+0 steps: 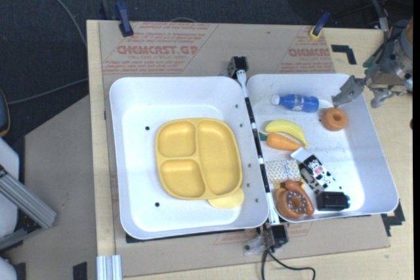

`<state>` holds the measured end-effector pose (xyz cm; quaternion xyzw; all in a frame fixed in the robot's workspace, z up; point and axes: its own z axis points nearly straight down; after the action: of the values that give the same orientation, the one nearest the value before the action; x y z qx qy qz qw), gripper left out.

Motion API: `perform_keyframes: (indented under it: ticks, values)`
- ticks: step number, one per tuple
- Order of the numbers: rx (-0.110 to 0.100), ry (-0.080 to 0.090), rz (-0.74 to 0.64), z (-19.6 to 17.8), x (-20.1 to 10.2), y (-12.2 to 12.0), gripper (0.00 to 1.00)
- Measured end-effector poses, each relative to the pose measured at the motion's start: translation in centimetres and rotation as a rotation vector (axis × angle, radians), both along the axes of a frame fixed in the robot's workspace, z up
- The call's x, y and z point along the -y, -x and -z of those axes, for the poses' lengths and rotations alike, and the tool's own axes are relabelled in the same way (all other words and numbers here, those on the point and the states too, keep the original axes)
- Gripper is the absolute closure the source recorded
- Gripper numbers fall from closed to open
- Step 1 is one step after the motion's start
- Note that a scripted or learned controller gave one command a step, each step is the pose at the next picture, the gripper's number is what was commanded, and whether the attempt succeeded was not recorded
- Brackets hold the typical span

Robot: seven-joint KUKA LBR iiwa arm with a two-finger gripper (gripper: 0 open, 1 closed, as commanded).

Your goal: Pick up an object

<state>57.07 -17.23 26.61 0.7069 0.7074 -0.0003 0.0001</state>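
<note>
In the right bin (384, 160), a small orange ring-shaped doughnut (335, 119); hand (363, 92) just beside.

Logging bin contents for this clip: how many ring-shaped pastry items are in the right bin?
2. An orange donut near the far right side, close beside the gripper, and a brown pretzel at the near left corner. None looks hidden.

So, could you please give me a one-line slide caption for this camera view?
Gripper hovering by the donut in the right bin; yellow divided plate in the left bin.
</note>
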Motion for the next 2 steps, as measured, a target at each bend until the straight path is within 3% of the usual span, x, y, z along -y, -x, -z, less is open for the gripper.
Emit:
perform_keyframes:
  ticks: [1,2]
  values:
    - [0.001,0.000,-0.001,17.0,1.5,-4.9,0.00]
    - [0.012,-0.015,-0.010,17.6,3.3,-4.4,0.00]
